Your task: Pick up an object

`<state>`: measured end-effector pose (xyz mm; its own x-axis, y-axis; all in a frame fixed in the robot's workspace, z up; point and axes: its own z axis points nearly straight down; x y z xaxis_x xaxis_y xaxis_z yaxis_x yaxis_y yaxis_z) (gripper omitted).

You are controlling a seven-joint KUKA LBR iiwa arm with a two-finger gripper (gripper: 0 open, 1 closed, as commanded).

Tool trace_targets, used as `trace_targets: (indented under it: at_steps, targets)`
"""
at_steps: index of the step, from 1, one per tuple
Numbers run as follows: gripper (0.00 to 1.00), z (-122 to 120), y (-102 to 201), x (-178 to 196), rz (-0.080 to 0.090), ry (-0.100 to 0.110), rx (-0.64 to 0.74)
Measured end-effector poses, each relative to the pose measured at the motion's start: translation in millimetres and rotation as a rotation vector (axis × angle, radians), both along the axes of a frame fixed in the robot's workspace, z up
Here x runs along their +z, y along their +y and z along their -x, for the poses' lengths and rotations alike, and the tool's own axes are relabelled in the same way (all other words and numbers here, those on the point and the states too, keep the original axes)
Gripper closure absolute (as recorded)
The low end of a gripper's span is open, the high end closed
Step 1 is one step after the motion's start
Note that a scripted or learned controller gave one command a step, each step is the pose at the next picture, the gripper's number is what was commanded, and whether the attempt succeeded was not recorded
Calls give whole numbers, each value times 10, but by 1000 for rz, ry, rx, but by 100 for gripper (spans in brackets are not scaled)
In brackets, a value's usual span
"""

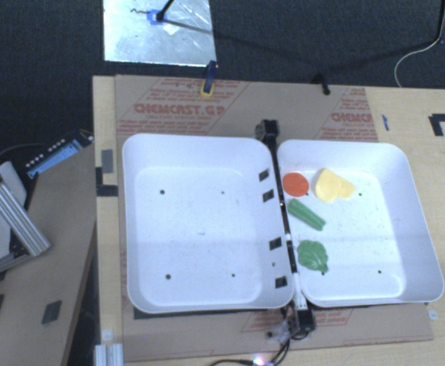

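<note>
Bench w/ two white bins side by side on a brown board (298, 101) w/ red lettering. Far left: metal frame (8, 212) at the edge and a small blue device (54, 155) on the side table, both well apart from the work area. Up top, a silver sheet (159, 21) on the dark floor, and a yellow-and-blue clip (207, 82) at the board's back edge.

Left bin (199, 227): bare white floor w/ a few dark dots, nothing to grasp there as far as I can see. Black clips (272, 219) run along the seam between the bins.

Right bin (375, 235) holds all the candidates, bunched in its left half close to the seam. Red disc (295, 184) sits nearest the seam toward the back; yellow piece (333, 185) is just beside it on the right, a small gap between them. Below the disc, a long green piece (306, 215) lies at a slant. Nearer the front, a green lump (313, 255) lies apart from the rest.

Pincer state: can't tell from this view, apart or together.

Step, as I judge it: the very start, approach not yet made, nothing lifted, every item lying flat on the bin floor. Next move prob. calls for choosing one target and coming down over it w/ room on both sides. Green lump looks the easiest, having the most free space around it. Disc and long green piece are close to the bin wall and clips, so less clearance there; disc also looks flat, hard to pinch.
</note>
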<state>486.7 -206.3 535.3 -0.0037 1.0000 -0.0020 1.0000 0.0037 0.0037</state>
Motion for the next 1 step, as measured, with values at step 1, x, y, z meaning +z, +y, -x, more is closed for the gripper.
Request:
trace_targets:
  at_steps: [1]
  targets:
    - [100, 2, 5, 0, 0, 0, -1]
